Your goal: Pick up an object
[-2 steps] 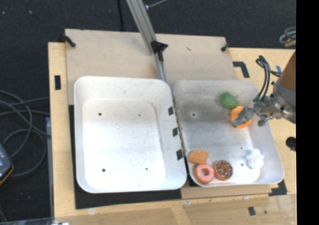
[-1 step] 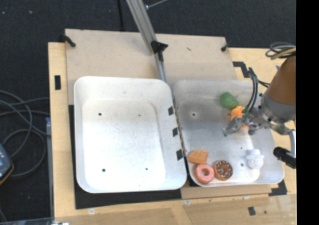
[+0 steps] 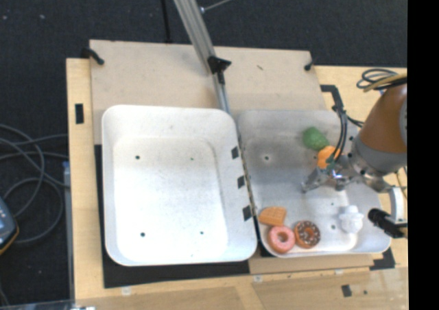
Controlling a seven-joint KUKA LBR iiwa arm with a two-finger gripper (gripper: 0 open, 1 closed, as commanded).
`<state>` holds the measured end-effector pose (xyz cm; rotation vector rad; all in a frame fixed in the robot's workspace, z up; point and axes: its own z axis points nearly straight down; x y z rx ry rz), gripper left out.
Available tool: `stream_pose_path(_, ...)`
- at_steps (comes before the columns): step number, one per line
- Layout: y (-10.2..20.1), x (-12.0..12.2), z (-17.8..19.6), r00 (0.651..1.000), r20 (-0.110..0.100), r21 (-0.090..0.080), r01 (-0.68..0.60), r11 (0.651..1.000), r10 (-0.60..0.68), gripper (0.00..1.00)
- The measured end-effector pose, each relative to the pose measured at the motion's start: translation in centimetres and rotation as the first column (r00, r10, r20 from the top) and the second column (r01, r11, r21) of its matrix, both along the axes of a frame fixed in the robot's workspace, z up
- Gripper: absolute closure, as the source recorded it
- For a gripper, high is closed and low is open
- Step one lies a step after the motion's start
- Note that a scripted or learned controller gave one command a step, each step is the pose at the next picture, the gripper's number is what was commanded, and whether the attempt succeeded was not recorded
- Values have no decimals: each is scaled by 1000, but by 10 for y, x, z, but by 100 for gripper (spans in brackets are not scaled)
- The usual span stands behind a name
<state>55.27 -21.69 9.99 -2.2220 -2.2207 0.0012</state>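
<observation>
Orange object (image 3: pixel 326 156), orientation unclear, beside jaws (image 3: pixel 322 180); their opening cannot be told.

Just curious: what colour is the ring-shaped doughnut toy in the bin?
Pink doughnut, seen in the camera view.

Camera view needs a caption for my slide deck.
End effector lowered into right white bin beside small orange object.

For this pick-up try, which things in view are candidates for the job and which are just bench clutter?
Job:
gripper low in the right bin
orange piece
green piece
waffle
pink donut
chocolate donut
white piece

Lying about:
left bin
metal pole
cables
</observation>
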Motion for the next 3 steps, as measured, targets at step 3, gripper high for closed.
stream_pose_path(3,-10,5,102,1000,5,-1,0,1000,0,100)
